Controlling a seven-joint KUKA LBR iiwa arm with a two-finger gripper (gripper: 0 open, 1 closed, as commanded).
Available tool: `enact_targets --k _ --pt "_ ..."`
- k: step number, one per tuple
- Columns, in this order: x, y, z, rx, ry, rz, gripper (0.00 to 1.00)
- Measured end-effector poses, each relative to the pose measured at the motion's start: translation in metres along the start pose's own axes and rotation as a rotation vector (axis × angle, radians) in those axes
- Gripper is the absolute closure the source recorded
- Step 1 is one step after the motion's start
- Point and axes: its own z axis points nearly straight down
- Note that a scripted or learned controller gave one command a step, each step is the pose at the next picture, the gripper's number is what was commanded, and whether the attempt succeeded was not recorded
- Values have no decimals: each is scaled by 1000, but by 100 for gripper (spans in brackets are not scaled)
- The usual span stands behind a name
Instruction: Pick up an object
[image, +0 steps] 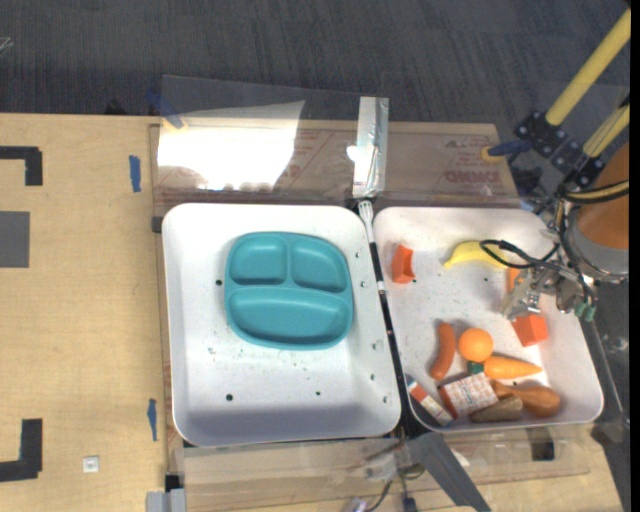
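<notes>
My gripper (528, 293) hangs low over the right side of the right bin (420, 230), reaching in from the right with cables around the wrist. Just below it lies an orange block (531, 329). A yellow banana (472, 254) lies to its upper left. Lower in the bin are an orange ball (476, 345), a small carrot (443, 351), a longer carrot (515, 368), a printed box (469, 393) and a brown roll (537, 401). Another orange block (401, 262) stands near the bin's left wall.
The left bin (190, 300) holds a teal divided plate (289, 289). A metal strip (370, 150) and a clear sheet lie behind the bins. Yellow poles (590, 70) rise at the upper right by the arm.
</notes>
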Motion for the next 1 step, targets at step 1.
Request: enact_targets --k 1 --pt "-79 24 14 11 24 345 100"
